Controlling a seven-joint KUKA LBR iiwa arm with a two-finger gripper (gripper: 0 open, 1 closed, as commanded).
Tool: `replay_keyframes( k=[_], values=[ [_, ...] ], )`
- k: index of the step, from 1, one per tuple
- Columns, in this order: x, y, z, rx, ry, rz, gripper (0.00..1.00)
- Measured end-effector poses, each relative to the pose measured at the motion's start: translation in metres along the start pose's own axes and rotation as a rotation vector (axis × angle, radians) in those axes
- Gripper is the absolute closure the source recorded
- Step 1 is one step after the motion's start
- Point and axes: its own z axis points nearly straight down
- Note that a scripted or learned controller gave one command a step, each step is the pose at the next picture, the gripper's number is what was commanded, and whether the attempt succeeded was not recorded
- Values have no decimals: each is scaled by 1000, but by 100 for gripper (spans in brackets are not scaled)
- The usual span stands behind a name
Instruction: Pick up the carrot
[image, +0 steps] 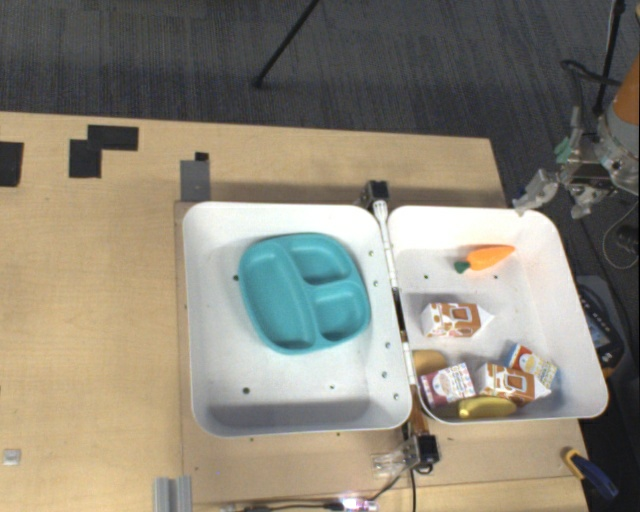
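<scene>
Camera view: carrot (487, 258) lying clear in right bin (560, 260), well apart from milk cartons (455, 319) and banana (487, 407); gripper (560, 185) outside, state indiscernible.

Gripper (560, 185) at upper right, hanging low (fingers blurred), wrist above
</scene>
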Motion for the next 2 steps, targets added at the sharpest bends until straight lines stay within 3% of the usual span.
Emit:
replay_keyframes(
  k=[1,2],
  values=[
    [0,-36,111,13,4,8,0],
    [6,16,155,2,14,-32,0]
  ],
)
